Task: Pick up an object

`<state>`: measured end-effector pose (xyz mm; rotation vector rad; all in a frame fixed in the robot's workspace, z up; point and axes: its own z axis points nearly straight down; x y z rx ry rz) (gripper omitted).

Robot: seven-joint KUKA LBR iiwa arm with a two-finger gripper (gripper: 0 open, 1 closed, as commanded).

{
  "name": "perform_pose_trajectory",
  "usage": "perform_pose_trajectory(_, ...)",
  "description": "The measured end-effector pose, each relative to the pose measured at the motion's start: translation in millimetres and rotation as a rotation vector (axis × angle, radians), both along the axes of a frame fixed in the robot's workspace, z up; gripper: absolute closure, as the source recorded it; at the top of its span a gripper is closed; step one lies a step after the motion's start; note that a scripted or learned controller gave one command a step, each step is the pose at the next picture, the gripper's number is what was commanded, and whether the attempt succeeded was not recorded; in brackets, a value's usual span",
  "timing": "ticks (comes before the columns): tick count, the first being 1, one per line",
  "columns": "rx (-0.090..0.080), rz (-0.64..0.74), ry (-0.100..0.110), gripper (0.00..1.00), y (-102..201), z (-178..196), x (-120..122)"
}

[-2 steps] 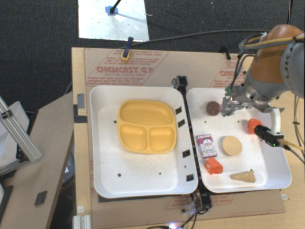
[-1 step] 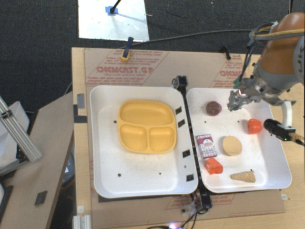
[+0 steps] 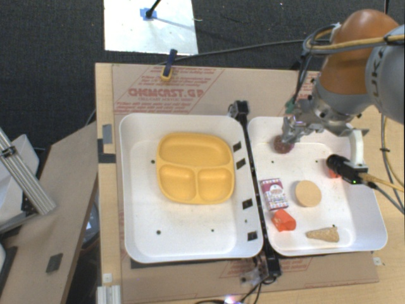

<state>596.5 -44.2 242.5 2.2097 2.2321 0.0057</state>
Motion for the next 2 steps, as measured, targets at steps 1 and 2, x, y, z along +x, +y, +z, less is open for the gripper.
perform_pose_trajectory(1,-0.001,-0.001,0.001,1.00,53.4,5.2,1.8)
perform_pose_trajectory(2,0.000,-0.001,0.001,1.00,104.6,2.8,7.4)
